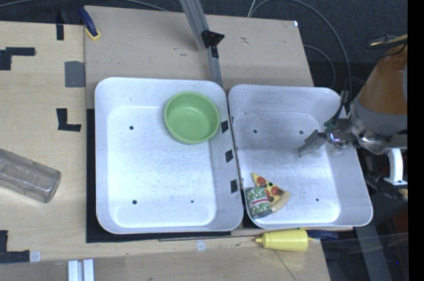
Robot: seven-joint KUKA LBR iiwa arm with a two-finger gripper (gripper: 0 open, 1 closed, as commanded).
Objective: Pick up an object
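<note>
Tool (310, 144) low, arm (384, 97) at right.

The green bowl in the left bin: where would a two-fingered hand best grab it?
Probably by the rim. The green bowl sits upright and open, too wide to span, so come straight down with one finger inside and one outside, on the side away from the bin wall.

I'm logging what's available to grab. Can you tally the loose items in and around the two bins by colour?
Green: 1, the bowl in the left bin
Multicoloured: 1, the pizza-slice toy in the right bin
Yellow: 1, the bottle on the bench
Clear: 1, the tube on the bench
Total: 4
</note>
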